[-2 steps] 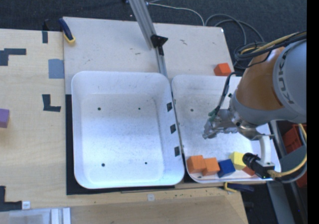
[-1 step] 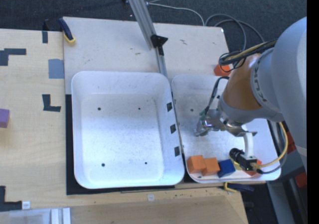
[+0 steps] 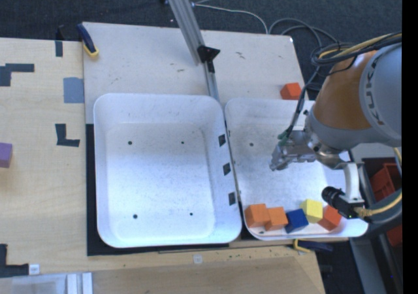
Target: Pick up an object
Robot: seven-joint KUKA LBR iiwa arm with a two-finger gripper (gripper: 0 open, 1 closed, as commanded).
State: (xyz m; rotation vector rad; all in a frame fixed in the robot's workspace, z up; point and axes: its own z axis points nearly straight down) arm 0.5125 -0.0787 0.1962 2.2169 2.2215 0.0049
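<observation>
Camera view: arm comes in from the right, gripper hanging over the middle of the right bin
Jaws: honestly can't tell if they're open or shut, and I see nothing in them
Blocks: orange block, another orange block, blue block, yellow block and red block, bunched along the bin's near edge
Key relation: the row lies toward the near edge from the gripper, slightly right, running left-right
Stray: orange cube on the tabletop, beyond the bin

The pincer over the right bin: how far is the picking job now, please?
Done: the arm has brought the pincer above the right bin. In hand: I see no block between its fingers. Left: descend and grasp a block; the orange blocks, blue block, yellow block and red block lie along the bin's near edge.
</observation>
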